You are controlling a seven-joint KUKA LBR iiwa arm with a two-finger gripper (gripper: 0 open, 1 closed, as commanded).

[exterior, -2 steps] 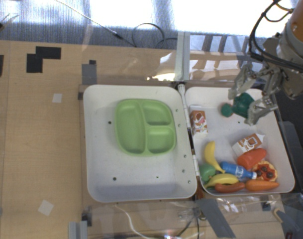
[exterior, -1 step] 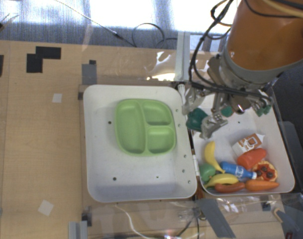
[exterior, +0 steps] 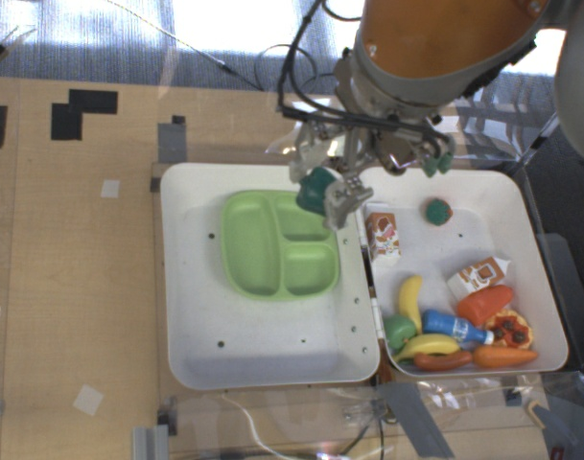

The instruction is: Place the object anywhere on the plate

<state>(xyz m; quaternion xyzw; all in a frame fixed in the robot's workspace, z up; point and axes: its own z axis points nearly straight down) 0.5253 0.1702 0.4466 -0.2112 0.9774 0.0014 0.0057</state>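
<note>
Now the gripper (exterior: pixel 326 192) clasps a teal object (exterior: pixel 315 190) (above the plate's (exterior: pixel 263 257) corner).

A robot lab: wooden bench (exterior: pixel 71 286) with taped markers, loose cables (exterior: pixel 301 56), two white bins (exterior: pixel 263 362) of toy food.

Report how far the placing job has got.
Done: a dark green object is out of the right bin and up at the plate's top right corner. In hand: it sits between the fingers of the tool, over the green plate. Left: release it; nothing lies on the plate yet.
</note>
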